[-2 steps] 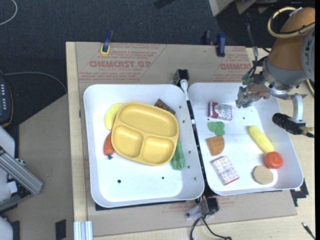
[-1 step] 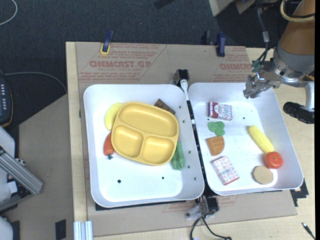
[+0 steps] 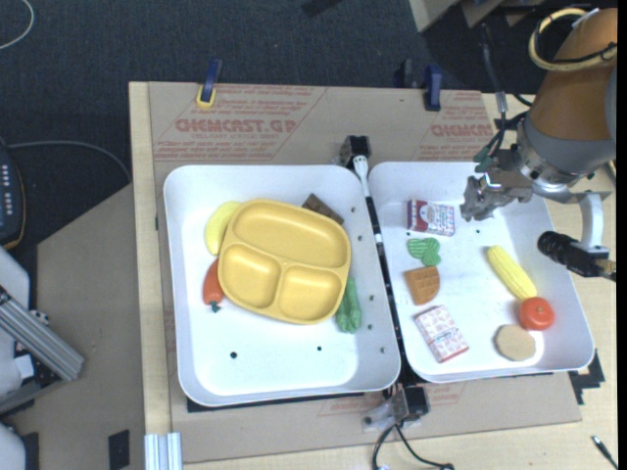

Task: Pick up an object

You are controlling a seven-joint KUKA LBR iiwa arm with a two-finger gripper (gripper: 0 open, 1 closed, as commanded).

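Observation:
My gripper (image 3: 480,202) hangs over the back of the right bin (image 3: 568,262), just right of a red-and-white packet (image 3: 432,217). Nothing shows between its fingers. Below it in that bin lie a green toy (image 3: 424,251), an orange-brown wedge (image 3: 423,284), a second patterned packet (image 3: 443,332), a yellow corn cob (image 3: 510,271), a red tomato (image 3: 536,313) and a tan round piece (image 3: 515,343).
The left bin (image 3: 191,262) holds a yellow divided tray (image 3: 282,260) lying over a yellow fruit (image 3: 217,225), a red-orange item (image 3: 213,286), a green vegetable (image 3: 349,308) and a brown piece (image 3: 319,207). A black clamp (image 3: 355,150) sits between the bins at the back.

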